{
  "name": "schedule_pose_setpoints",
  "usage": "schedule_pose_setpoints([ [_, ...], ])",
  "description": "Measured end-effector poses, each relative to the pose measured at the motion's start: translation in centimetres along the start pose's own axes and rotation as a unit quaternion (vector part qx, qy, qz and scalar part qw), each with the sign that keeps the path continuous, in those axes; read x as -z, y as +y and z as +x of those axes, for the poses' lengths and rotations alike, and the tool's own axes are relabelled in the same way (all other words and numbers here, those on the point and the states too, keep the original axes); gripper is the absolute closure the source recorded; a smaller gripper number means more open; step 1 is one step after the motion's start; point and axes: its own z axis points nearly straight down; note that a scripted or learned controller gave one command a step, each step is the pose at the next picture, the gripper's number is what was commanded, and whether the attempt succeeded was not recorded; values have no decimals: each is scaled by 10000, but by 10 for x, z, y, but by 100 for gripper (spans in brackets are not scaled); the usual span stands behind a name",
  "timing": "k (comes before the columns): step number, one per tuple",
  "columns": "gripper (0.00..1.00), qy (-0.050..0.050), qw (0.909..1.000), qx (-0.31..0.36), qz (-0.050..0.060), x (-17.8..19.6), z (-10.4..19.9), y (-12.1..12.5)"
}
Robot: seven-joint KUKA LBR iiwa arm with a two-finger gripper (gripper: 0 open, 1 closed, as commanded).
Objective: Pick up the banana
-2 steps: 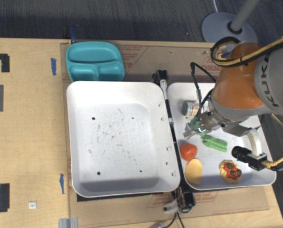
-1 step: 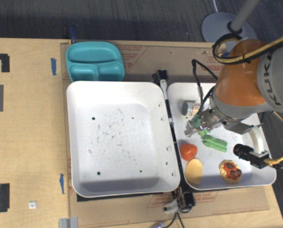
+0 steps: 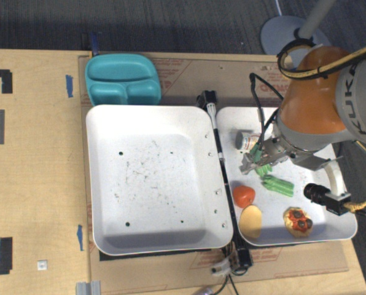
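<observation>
the banana cannot be made out in the right bin (image 3: 349,229), which holds a red item (image 3: 244,195), a yellow-tan fruit (image 3: 251,220) and a green object (image 3: 277,185). the gripper (image 3: 256,163) hovers low there; nothing appears lifted, so the pick seems undone.

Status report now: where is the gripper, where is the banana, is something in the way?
Gripper low in right bin, near green item. No banana identifiable; yellow rounded item at front edge, red item beside it.
</observation>
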Motion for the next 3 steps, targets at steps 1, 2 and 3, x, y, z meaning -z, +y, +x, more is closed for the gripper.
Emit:
schedule_pose_setpoints([
  [1,100,31,9994,-343,60,-30,73,-16],
  [2,100,55,9986,534,-16,-127,117,1],
  [3,100,15,8964,4433,-1,-127,154,13],
])
